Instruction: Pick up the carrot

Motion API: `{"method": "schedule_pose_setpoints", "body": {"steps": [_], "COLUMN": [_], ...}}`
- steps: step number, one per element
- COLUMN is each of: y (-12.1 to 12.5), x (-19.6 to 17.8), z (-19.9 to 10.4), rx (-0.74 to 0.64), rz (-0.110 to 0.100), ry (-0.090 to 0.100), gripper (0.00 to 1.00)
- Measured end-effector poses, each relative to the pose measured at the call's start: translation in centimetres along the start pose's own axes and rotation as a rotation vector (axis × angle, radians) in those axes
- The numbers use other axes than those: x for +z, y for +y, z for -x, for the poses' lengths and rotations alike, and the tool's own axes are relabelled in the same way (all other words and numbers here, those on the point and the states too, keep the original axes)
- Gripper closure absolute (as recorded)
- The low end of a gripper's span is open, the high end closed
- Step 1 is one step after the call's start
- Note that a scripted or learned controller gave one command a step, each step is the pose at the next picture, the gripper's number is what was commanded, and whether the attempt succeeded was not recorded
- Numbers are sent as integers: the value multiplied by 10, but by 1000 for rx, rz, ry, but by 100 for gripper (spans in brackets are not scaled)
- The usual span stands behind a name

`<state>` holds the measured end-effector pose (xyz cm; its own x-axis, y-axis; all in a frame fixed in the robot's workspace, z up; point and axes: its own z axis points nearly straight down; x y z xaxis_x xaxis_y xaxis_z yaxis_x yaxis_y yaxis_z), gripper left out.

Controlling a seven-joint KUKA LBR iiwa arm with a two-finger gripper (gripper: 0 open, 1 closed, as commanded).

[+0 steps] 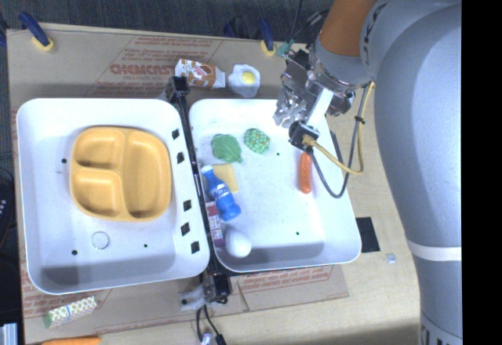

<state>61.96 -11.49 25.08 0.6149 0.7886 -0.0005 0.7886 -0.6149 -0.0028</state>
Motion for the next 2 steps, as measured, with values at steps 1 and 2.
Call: {"method": "schedule_pose_setpoints", "body": {"steps": [1,2], "y": [-4,-9], "x": [-38,-48], "z": [97,124], "rx": [166,147], "rz": [-1,-3], "ry": [-1,0], "gripper": [100,100]}}
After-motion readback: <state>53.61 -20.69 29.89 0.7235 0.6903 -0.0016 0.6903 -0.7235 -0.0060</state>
